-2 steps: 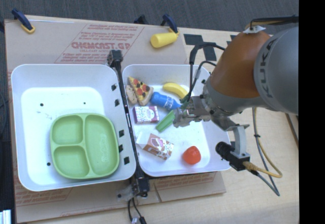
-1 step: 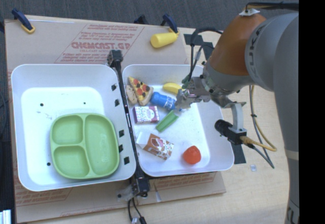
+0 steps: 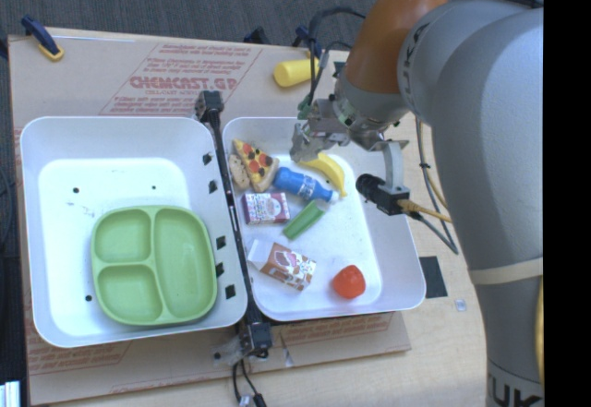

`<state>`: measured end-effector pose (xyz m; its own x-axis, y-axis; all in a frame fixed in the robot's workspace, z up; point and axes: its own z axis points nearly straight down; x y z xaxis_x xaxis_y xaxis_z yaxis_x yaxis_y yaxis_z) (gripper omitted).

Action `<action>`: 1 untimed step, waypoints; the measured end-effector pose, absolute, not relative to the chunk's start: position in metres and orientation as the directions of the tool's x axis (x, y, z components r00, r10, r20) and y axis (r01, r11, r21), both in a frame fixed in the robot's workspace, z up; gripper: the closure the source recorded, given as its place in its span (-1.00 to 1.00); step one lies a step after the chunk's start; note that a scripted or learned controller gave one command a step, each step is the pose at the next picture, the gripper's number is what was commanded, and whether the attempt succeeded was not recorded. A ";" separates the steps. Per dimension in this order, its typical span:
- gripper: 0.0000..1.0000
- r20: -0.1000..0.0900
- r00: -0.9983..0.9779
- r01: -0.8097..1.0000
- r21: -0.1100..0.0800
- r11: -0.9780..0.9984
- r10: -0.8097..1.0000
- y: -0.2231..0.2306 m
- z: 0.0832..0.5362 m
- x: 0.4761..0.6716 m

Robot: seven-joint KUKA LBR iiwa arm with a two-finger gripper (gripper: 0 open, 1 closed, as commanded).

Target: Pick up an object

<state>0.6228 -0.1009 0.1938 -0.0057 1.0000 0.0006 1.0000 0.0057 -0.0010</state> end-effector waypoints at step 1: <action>1.00 0.000 -0.008 1.000 -0.004 0.008 1.000 -0.079 0.191 0.591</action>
<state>0.5909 -0.0787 0.1915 -0.0078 1.0000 -0.0002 1.0000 0.0078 -0.0041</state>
